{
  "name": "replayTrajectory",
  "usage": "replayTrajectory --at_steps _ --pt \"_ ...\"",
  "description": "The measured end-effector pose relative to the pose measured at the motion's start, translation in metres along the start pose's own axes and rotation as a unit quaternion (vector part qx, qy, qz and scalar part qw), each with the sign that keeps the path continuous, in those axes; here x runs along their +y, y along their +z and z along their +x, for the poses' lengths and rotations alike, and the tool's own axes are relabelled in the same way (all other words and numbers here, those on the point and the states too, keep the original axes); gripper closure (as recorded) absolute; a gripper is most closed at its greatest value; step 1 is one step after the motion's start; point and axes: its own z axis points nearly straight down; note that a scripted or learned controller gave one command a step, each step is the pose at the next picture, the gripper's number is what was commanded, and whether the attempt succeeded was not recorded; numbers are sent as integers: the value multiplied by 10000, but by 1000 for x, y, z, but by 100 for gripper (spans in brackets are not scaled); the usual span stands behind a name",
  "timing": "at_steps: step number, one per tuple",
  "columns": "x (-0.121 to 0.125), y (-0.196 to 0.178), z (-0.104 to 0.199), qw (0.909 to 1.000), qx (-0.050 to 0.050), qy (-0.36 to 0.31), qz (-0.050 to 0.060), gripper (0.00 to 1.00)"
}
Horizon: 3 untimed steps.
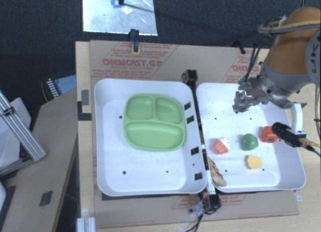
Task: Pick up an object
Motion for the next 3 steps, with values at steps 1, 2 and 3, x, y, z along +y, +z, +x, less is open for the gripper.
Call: replayTrajectory --at_steps 1,2,3 --pt "1 16 52 10000 -4 8 11 100" --pt "9 17 98 10000 -4 9 4 100" --pt "5 29 158 10000 2 0 16 100"
